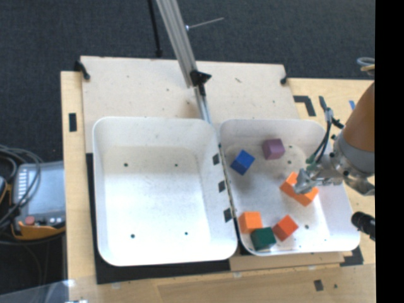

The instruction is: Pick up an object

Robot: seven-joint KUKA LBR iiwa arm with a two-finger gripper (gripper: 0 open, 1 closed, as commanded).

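The orange block (pixel 298 190) I am after sits in the right bin (pixel 328 232), toward its right side, tilted with one corner raised. My gripper (pixel 307 180) is right down on it, the metal fingertips meeting its upper right edge. I judge I have come in from the right and above because that side is free of neighbours. Whether I am clenched on the block or merely resting against it I cannot tell; the tips blur into the orange face, and the tilt could mean either a lift beginning or a nudge.

Around it, a purple cube (pixel 273 148) lies toward the far side and a blue cube (pixel 242 162) to the left, both well apart from my target. Along the near wall three more crowd together: an orange cube (pixel 251 220), a green cube (pixel 263 237) touching it, and a second orange-red cube (pixel 286 227) just beside the green. That cluster would be awkward to reach between, so the lone block looks the better choice.

The left bin (pixel 101 169) lies beside this one. My wrist and arm (pixel 361 131) are cut off at the right.
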